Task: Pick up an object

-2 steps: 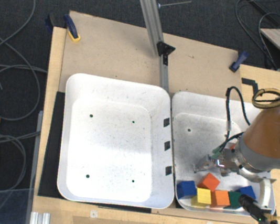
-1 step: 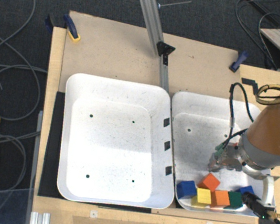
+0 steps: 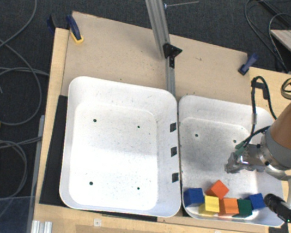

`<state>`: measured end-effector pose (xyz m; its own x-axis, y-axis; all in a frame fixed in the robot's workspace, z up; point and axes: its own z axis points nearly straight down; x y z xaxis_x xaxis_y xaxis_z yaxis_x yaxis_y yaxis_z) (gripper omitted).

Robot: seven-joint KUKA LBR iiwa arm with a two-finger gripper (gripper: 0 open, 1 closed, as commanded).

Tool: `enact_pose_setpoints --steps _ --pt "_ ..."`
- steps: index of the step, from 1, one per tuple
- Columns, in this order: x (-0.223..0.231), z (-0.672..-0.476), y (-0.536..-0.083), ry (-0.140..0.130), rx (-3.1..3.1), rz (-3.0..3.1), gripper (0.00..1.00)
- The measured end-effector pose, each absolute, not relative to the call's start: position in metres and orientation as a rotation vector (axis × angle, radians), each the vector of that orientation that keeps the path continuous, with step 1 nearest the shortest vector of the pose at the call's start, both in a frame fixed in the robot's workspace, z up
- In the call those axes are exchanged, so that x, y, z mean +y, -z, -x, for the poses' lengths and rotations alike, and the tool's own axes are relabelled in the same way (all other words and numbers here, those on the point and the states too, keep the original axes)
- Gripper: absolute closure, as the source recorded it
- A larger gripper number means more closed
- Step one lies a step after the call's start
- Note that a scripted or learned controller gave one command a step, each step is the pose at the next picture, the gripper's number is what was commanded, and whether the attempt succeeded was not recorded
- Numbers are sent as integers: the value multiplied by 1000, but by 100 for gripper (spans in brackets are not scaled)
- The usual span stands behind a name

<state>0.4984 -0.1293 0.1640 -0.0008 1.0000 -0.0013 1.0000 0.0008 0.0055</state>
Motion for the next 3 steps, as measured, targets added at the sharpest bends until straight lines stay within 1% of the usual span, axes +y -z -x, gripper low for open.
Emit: enact_pose_setpoints --steps 1,2,3 --pt "-128 -505 -227 -8 2218 -2214 100" --pt "-135 -509 -274 -6 2218 -2216 100" --pt "-135 -510 -295 -3 2220 -2218 100"
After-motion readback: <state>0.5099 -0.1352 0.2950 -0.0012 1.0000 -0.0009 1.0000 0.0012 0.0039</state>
